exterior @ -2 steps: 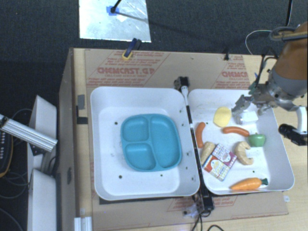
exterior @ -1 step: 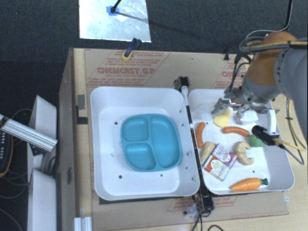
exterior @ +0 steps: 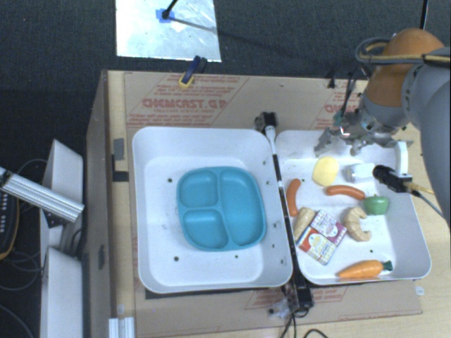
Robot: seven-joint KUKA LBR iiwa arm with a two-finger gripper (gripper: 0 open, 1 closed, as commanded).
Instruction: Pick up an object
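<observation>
Gripper (exterior: 347,138) sits at the upper right, over the right bin's (exterior: 416,245) back edge; can't tell if it's holding anything. That bin has a lemon (exterior: 325,170), two sausages (exterior: 344,191) (exterior: 292,196), a green pepper (exterior: 377,205), a carrot (exterior: 362,269) and a small carton (exterior: 323,236), label unreadable. Left bin (exterior: 155,189) holds a blue divided plate (exterior: 220,208). The surface (exterior: 211,101) reads "CHEMCAST".

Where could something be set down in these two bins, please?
Left bin: bare white floor all round the blue divided plate. Right bin: crowded; small gaps between carrot and croissant, and near the pincer.
</observation>
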